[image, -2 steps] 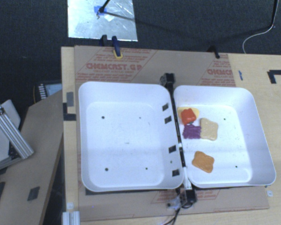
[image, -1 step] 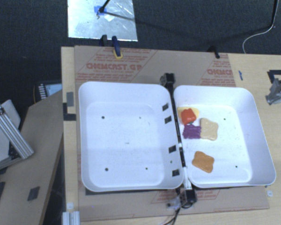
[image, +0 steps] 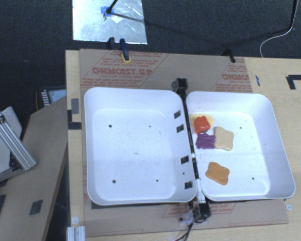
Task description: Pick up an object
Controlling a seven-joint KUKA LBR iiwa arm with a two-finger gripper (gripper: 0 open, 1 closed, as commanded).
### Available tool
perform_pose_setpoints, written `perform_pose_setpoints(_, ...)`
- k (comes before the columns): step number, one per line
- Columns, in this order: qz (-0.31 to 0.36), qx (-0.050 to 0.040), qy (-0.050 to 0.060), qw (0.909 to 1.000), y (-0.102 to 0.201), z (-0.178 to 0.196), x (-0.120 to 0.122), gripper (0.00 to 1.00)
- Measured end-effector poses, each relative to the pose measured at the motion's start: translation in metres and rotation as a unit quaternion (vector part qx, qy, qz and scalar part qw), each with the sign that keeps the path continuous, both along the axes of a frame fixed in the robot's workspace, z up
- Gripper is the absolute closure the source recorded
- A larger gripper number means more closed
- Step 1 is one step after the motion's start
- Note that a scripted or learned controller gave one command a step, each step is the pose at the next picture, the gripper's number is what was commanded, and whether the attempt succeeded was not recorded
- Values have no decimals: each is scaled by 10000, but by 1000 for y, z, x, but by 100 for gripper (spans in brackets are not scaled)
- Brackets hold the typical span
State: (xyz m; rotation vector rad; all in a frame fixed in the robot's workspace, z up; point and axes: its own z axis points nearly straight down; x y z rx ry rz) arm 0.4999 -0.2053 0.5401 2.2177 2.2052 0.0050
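Where the two bins meet, four small objects lie grouped in the left half of the right bin (image: 258, 157), all close to its inner wall. A red-orange object (image: 201, 123) sits furthest toward the back, with a pale yellow edge showing at its upper left. Just in front of it lies a purple object (image: 205, 141), which touches a cream object (image: 224, 138) on its right side. An orange-brown object (image: 217, 173) lies apart from these three, nearer the front of the bin. Whether the jaws are open or closed cannot be told. The left bin (image: 135, 149) stands directly beside the right bin; small dark spots mark the floor of each. Four black clips (image: 181, 128) are spaced along the shared rims, and dark fittings sit at both ends of the seam. Both bins rest on a brown sheet (image: 140, 67) printed with red lettering, which lies on the pale tabletop (image: 45, 134). A yellow-and-blue clamp (image: 124, 51) grips the back edge of the sheet. Behind it, a reflective silver sheet (image: 109, 14) lies on dark carpet. A white cable (image: 278, 34) loops at the upper right, and a metal rail (image: 10, 139) slants at the far left.
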Motion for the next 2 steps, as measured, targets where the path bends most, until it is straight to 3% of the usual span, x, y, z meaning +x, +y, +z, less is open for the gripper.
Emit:
perform_pose_setpoints(1,70,40,44,10000,58,-5,-13,100)
perform_pose_setpoints(2,74,53,106,9999,109,-128,-13,100)
